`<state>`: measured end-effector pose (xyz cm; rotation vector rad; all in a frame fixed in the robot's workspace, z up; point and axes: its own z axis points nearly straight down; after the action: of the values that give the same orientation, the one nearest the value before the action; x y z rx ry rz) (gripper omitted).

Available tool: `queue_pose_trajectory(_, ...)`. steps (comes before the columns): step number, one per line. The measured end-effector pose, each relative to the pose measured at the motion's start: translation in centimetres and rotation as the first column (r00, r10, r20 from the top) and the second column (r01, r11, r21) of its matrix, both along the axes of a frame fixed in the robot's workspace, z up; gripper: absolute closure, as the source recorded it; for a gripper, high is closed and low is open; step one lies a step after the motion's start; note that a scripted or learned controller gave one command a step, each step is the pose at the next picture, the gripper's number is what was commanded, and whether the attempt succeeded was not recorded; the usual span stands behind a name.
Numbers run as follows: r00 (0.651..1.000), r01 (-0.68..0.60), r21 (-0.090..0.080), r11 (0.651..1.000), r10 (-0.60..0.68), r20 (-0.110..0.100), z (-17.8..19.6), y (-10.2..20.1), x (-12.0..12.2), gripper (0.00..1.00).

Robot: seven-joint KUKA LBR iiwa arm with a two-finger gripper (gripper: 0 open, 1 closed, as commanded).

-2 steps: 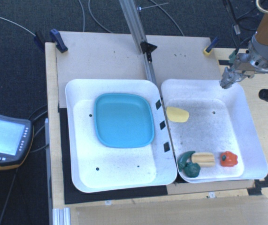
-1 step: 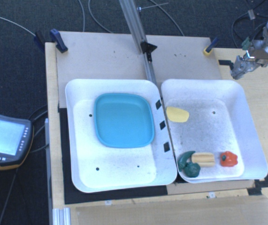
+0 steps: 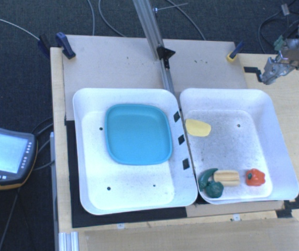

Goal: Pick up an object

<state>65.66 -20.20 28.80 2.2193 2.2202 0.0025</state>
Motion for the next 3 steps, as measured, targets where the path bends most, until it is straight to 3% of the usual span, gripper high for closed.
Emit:
queue_pose_trajectory(2,1.0,-0.004,0.002,1.0,0.004,-0.002,0.1,9.9,-0.3,1.0)
queue_pose_trajectory(3,1.0,-0.004,0.002,1.0,0.004,-0.004,-2.1,15.3,-0.2,1.0)
